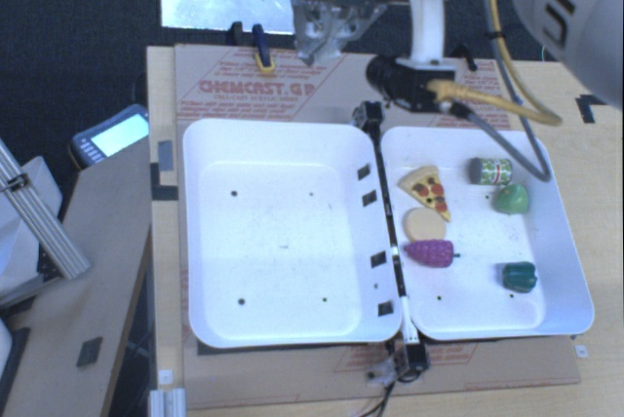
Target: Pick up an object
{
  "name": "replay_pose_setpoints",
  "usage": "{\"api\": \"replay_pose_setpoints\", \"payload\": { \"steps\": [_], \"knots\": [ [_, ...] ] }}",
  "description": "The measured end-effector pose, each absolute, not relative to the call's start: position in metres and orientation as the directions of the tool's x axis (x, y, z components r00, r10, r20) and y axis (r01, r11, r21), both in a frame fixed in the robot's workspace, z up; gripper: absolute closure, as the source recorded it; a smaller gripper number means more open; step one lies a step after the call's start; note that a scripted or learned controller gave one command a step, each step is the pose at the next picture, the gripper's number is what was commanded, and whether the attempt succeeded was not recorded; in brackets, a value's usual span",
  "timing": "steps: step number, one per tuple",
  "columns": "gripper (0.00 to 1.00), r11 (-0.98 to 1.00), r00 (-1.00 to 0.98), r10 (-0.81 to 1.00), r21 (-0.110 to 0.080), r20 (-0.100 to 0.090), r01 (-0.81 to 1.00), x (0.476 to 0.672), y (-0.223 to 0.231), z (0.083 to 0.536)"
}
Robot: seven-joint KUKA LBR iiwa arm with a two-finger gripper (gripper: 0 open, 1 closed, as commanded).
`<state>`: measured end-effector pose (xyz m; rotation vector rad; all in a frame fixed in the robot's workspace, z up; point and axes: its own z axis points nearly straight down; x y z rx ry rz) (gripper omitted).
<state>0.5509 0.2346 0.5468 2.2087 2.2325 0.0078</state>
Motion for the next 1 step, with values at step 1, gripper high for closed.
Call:
{"api": "replay_pose_setpoints", "payload": {
  "steps": [1],
  "knots": [
    [1.00, -0.001, 0.001, 1.000, -0.017, -0.006, 1.000, 0.4831, 0.1912, 0.3207]
  ]
}}
